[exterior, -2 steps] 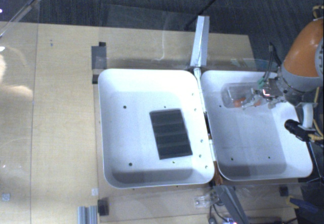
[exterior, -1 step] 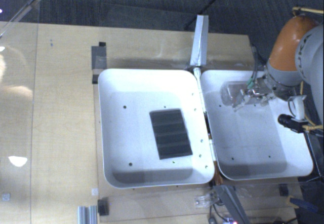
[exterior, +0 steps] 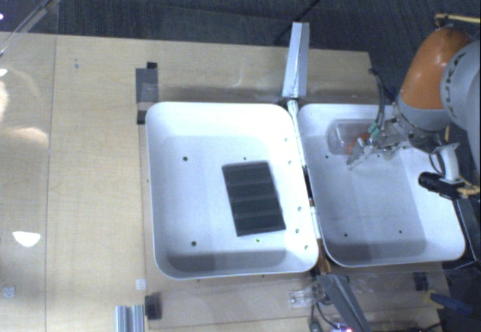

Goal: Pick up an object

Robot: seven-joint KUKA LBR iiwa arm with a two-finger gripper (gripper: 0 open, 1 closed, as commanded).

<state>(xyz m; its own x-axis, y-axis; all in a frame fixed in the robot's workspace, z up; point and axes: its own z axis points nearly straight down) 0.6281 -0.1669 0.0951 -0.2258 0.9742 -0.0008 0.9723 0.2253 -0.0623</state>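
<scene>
Pale wooden bench carries two shallow white plastic bins, and I see my two-finger gripper reaching low into the upper part of the right bin. A clear, rounded plastic object lies just left of the fingertips, touching or nearly so, and whether the fingers grasp it I cannot tell. Well away to the gripper's left, a dark grey ribbed rectangular pad lies flat in the left bin.

Two white bins are sitting side by side: left bin and right bin. One dark ribbed pad is lying there, plus one clear plastic object.
</scene>
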